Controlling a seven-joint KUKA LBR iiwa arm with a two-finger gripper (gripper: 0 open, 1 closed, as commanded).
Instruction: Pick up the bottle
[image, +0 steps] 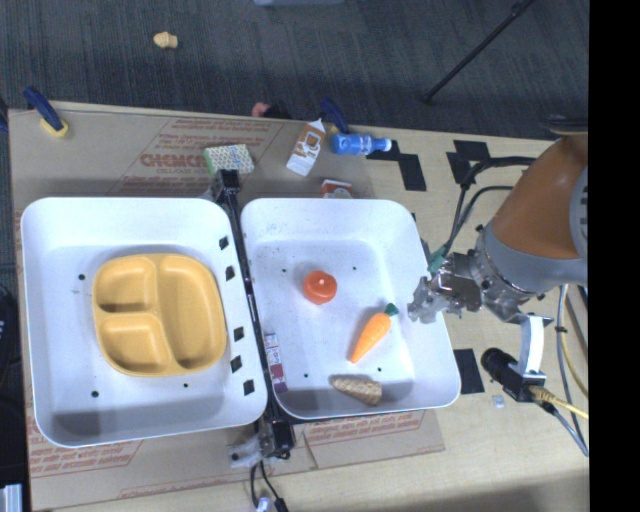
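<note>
Lying on the desk (480, 420) behind the right bin (425, 260) is the blue bottle (358, 145). The gripper (432, 297) hangs by that bin's right wall; I cannot tell its grip.

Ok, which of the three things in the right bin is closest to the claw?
The carrot. It lies toward the bin's right side, nearest the claw at that rim. The round red piece sits farther left, and the brown piece lies by the front wall.

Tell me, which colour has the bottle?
Blue; the bottle lies behind the bins in the camera view.
</note>
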